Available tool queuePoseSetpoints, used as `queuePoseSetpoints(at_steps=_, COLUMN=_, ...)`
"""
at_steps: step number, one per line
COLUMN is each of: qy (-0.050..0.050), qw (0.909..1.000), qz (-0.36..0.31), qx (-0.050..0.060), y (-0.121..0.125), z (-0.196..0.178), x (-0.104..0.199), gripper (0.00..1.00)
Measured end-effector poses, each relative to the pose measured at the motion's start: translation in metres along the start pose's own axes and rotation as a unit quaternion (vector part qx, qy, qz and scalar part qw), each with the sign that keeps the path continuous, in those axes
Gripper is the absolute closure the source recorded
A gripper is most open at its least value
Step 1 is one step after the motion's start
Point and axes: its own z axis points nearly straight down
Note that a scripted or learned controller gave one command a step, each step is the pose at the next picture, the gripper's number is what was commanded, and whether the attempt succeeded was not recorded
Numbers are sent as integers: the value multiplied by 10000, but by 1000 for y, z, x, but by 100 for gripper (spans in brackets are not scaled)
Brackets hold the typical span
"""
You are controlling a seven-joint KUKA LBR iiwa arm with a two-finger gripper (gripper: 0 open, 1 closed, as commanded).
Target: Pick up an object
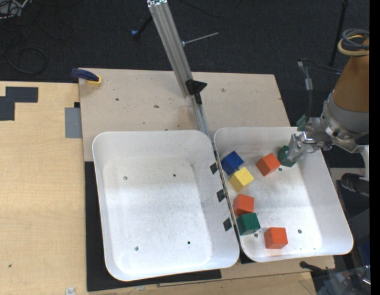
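Observation:
The right bin (328, 183) holds several small blocks: a blue one (232, 161), a yellow one (242, 178), an orange one (267, 163), another orange one (243, 204), a green one (248, 224) and a third orange one (275, 237). My gripper (290, 155) hangs low over the bin's upper right part, just right of the upper orange block. A dark green shape (285, 159) sits at its tip. Whether that shape is held or only lies beneath the gripper is unclear.
The left bin (116, 165) lies beside the right one, with black clips along the shared wall. A slanted aluminium bar (174, 48) rises behind the bins. A blue-and-yellow clamp (86, 76) sits at the board's far left corner.

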Motion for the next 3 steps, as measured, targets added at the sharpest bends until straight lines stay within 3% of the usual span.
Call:
queuePoseSetpoints(at_steps=1, qy=16, qw=10000, qz=-5, qx=36, y=-22, z=5, x=54, gripper=100)
queuePoseSetpoints(at_steps=3, qy=16, qw=10000, qz=-14, qx=41, y=-41, z=14, x=167, gripper=100)
